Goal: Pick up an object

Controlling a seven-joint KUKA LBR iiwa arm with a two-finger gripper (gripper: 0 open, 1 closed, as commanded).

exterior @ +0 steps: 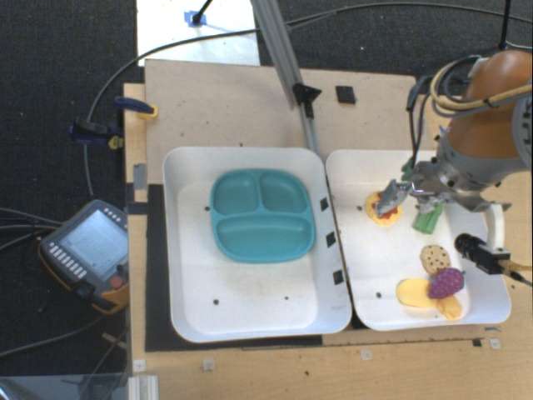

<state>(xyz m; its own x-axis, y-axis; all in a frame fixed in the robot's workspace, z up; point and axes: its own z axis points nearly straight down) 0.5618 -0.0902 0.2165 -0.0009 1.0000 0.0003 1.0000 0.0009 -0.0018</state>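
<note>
While the gripper (390, 200) hangs low in the right bin (358, 248), its jaws' state cannot be told, and the yellow-and-red toy (383, 211) lies directly beneath its tip, touching or nearly so.

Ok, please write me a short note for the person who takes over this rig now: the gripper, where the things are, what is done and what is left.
Gripper: low in the right bin, right over a small yellow and red toy near the bin's upper left; I cannot tell whether the jaws are open or shut.
Things: green piece beside the gripper; cookie, purple grapes and yellow piece at the bin's lower right. The teal divided plate lies in the left bin.
Done: the approach to the toy.
Left: close on it and lift; no hold is visible.
</note>
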